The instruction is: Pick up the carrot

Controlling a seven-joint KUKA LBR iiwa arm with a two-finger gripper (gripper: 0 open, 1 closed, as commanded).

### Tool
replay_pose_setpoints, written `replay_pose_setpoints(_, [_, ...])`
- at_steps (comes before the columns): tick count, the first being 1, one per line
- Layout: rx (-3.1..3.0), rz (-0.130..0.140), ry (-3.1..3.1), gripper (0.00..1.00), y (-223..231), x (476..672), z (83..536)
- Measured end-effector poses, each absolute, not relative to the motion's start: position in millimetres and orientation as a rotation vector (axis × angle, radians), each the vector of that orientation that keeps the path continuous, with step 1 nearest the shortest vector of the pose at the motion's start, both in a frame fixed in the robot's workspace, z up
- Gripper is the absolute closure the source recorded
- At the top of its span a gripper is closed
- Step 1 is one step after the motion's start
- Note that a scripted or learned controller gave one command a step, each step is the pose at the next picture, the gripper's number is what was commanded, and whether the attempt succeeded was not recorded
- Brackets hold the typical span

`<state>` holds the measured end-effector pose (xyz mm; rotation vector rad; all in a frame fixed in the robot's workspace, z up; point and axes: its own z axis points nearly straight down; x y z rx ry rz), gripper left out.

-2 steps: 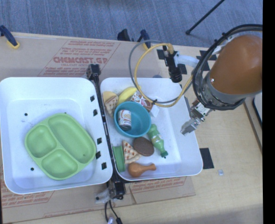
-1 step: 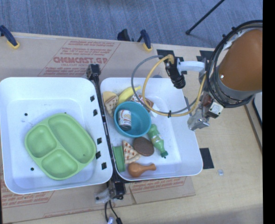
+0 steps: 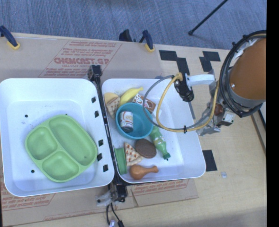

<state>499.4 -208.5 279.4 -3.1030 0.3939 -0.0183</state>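
Toy food (image 3: 138, 126) in right bin (image 3: 191, 150)

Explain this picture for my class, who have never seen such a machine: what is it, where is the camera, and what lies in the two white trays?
One camera looks down at a slant on a bench. The grey and orange shape at the right is a robot arm, trailing a yellow cable. The left bin holds a green divided plate. The right bin holds toy food: a banana, a blue bowl with a small can in it, a green bottle, a pizza slice, a brown cookie and a chicken drumstick. I cannot pick out the carrot with certainty.
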Motion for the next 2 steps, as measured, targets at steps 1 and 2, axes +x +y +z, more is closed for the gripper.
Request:
replay_pose_setpoints(1, [-2.916,0.009,1.171,1.0,-190.5,543.1,276.4])
replay_pose_setpoints(2, [-3.087,-0.002,0.534,1.0,-194.2,559.2,270.7])
